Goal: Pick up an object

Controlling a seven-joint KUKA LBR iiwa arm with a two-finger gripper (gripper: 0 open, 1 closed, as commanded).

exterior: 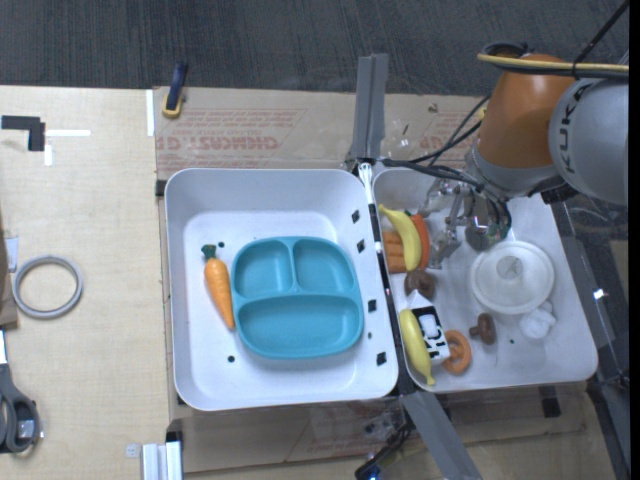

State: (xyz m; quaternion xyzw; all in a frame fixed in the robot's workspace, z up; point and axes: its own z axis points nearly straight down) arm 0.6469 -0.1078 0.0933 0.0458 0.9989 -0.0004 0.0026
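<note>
My gripper (462,236) hangs over the back of the right bin (560,358), open, with nothing between its fingers. Just left of it a yellow banana (404,234) lies against an orange object (418,245). A white round bowl (512,276) sits to its front right. Nearer the front are a second banana (415,345), a black-and-white card (430,330), an orange ring-shaped toy (457,352) and a small brown piece (484,330). Another brown piece (420,283) lies below the first banana.
The left bin (185,363) holds a blue divided plate (298,296) and a toy carrot (217,285). A grey divider post (370,108) stands between the bins at the back. A grey ring (44,286) lies on the bench at far left.
</note>
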